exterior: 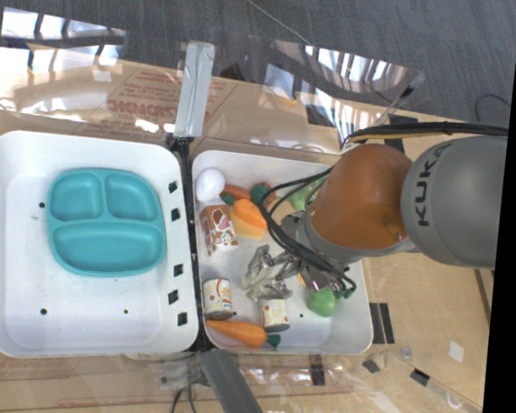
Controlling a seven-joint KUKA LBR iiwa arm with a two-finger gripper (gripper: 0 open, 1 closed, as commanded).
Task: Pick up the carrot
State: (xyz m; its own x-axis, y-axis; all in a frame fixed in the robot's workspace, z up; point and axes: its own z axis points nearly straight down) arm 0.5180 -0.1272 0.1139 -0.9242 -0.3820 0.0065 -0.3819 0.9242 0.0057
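Left bin (2, 222) is holding a teal divided plate (105, 221); right bin (355, 333) is holding two carrots (238, 333), cans, green items; tool (269, 275) is hovering above, spread, pinching nothing.

The grey arm (454, 197) reaches in from the right of the camera view, its orange band (363, 202) sitting just above the wrist. Both hang over the right-hand white bin (355, 333), covering that bin's upper right part. From the band the wrist angles down and to the left, ending in the metal gripper (268, 276), which sits over the middle of that bin, its fingers pointing toward the bin's floor.
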